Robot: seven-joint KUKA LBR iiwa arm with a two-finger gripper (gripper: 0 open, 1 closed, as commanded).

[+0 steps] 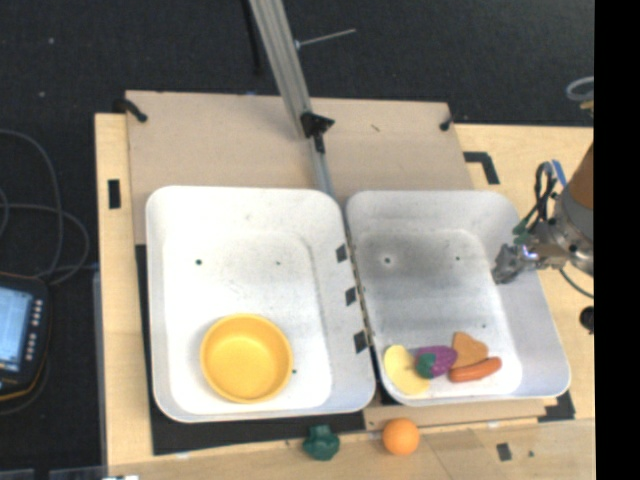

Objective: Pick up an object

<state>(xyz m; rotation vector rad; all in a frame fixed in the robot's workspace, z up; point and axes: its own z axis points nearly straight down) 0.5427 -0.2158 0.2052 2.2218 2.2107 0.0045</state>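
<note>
Plastic toy food – carrot [475, 371], yellow piece [401, 368] – looks light, hard, a bit slippery, near end of right bin [420, 218]. Grab carrot across middle. Gripper [508, 264] at right rim; can't tell open or closed.

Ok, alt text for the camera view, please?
The gripper hovers at the right bin's right rim, above a cluster of small toys at its near end. A yellow bowl sits in the left bin.

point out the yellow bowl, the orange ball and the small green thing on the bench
round yellow plastic bowl [246, 358], camera view, inner floor
small orange ball [400, 436], camera view, its middle
small dark green object [321, 443], camera view, its top
</note>
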